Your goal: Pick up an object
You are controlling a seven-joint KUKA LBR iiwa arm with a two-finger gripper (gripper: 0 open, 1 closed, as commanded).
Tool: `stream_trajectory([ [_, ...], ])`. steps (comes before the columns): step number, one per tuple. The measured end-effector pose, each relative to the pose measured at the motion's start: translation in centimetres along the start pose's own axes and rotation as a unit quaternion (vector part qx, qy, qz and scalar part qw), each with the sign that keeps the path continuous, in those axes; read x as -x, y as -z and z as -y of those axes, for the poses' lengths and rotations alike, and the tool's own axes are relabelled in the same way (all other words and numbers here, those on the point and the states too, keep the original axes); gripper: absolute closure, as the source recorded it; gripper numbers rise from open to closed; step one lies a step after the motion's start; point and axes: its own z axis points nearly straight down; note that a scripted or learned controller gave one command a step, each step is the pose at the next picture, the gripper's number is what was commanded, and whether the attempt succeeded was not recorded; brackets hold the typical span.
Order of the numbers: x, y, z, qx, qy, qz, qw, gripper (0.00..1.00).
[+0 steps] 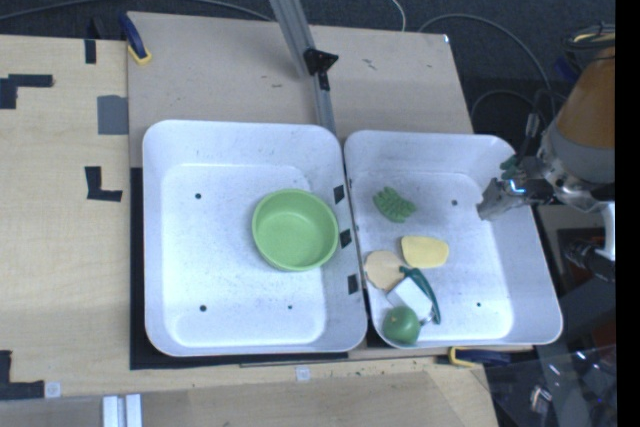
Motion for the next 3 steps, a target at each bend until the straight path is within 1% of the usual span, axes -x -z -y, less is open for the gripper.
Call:
stream_trajectory([
  [1, 0.0, 5.3, -0.2, 0.000, 0.000, 0.000, 1.0000, 1.00],
  [2, -5.1, 3.9, -1.9, -0.003, 0.002, -0.002, 1.0000, 1.00],
  [3, -9.7, 2.8, -3.9, -0.003, 0.002, -0.002, 1.0000, 1.00],
])
